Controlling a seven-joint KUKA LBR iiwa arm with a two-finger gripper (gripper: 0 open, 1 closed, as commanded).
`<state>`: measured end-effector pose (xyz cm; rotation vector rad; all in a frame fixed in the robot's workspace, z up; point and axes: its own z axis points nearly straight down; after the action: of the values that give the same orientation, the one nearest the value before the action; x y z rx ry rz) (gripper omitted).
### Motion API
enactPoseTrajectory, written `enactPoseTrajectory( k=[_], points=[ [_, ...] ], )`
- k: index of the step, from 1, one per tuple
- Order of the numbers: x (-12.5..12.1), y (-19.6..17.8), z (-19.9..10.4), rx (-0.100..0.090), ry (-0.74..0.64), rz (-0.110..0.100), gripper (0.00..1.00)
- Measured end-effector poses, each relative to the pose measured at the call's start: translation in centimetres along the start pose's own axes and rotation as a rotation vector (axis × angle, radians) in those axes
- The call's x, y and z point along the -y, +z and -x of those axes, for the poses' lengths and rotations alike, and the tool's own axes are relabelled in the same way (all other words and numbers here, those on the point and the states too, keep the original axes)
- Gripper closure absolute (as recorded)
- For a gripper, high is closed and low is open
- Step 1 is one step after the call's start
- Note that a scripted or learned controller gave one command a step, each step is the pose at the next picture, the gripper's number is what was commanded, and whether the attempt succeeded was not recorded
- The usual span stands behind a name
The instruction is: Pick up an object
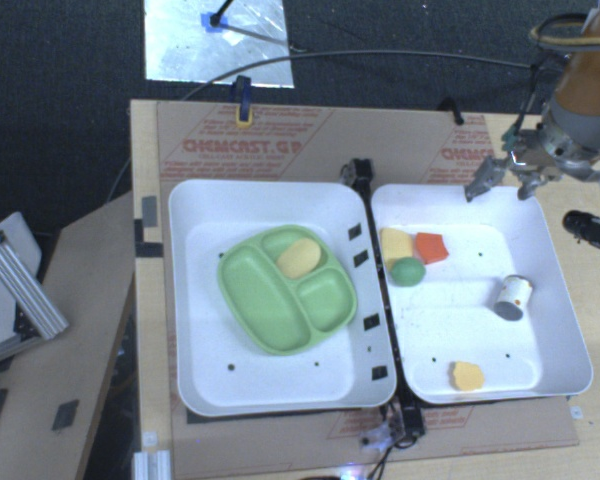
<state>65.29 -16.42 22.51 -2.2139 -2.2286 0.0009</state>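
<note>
Objects sit scattered in the right bin (pixel 555 268) below my gripper (pixel 507 185): a yellow block (pixel 395 243), an orange block (pixel 431 248) and a green ball (pixel 407 271) clustered near the divider, a small white-and-grey can (pixel 512 296) toward the right wall, and a yellow piece (pixel 467 375) near the front. I see the gripper hovering over the bin's back rim, well apart from all of them, fingers spread wide with nothing between them. In the left bin (pixel 200 228), a green divided plate (pixel 265 308) carries a yellow lemon-like item (pixel 299 258).
</note>
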Motion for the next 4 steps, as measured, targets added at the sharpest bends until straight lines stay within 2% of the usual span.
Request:
enactPoseTrajectory(
  k=[2, 3, 4],
  points=[
    [0.1, 11.7, 0.5, 0.000, 0.005, -0.001, 0.00],
    [-0.1, 10.2, 0.5, 0.001, 0.004, 0.005, 1.00],
    [-0.2, 3.8, 0.9, 0.002, 0.004, 0.008, 1.00]
  ],
)
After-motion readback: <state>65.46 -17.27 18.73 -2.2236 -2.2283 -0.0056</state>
